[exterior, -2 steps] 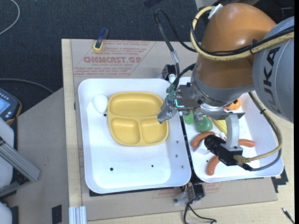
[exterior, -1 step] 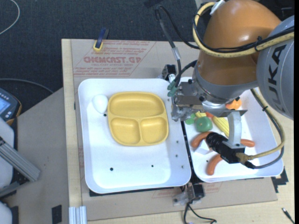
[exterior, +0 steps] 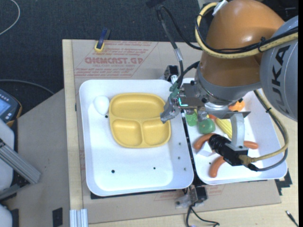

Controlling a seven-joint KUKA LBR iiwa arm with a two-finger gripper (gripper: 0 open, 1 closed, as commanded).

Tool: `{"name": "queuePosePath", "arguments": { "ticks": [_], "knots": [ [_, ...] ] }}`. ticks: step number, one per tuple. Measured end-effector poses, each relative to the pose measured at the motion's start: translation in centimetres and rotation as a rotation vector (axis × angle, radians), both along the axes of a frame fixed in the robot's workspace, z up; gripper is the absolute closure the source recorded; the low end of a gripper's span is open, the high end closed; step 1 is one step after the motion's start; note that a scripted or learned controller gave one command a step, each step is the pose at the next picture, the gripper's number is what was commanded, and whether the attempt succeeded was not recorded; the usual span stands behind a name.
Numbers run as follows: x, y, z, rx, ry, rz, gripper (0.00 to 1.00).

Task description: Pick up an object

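Observation:
My gripper (exterior: pixel 169 110) hangs under the big orange-banded wrist, over the divide between the two bins. Its tip sits at the right edge of a yellow divided plate (exterior: pixel 137 119) that lies in the left bin (exterior: pixel 137 174). A small white egg-shaped thing (exterior: pixel 101 104) lies against the plate's left side. In the right bin (exterior: pixel 265 171), just right of the gripper, are two green pieces (exterior: pixel 191 120) (exterior: pixel 206 126), a yellow corn-like piece (exterior: pixel 226 125) and orange-red sausages (exterior: pixel 203 141) (exterior: pixel 217 167). The arm hides the back of the right bin.
An orange piece (exterior: pixel 237 106) peeks out beside the wrist, and another sausage (exterior: pixel 251 145) lies further right. The front half of the left bin is bare white floor. A cardboard sheet (exterior: pixel 113 58) lies behind the bins.

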State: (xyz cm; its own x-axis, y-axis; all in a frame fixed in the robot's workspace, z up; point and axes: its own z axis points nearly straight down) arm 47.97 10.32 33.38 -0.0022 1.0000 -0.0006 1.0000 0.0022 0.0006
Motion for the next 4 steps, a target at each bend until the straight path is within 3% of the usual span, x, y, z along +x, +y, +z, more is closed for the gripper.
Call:
{"name": "queuePosePath", "arguments": {
  "ticks": [1,2,3,4],
  "knots": [
    [0.1,0.0,1.1,0.000,-0.003,0.001,1.00],
    [7.7,-3.2,-3.7,-0.002,-0.002,-0.006,1.00],
    [6.0,4.1,-9.8,0.002,0.010,0.005,1.00],
    [-0.3,0.1,-3.5,0.002,0.001,-0.006,1.00]
  ]
}}
